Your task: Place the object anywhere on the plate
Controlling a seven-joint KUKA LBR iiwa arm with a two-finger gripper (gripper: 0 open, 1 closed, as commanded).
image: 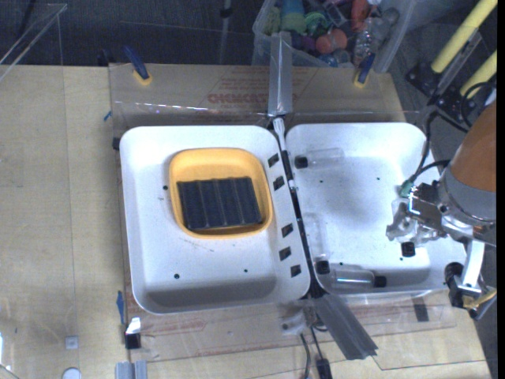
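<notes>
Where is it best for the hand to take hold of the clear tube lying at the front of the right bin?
The clear tube lies flat along the front wall of the right bin. Probably grip its middle from above, across its narrow width.

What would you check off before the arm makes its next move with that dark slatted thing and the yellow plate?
1. Object on the plate: ok. The dark slatted object lies flat inside the yellow plate.
2. Plate inside a bin: ok. It sits in the left bin, within the walls.
3. Tool away from the plate: ok. The tool is over the right bin, beyond the divider.
4. Tool holding anything: cannot tell; its tip is too small and cluttered to read.
5. Object within the plate's rim: ok. Yellow shows on every side of it.
</notes>
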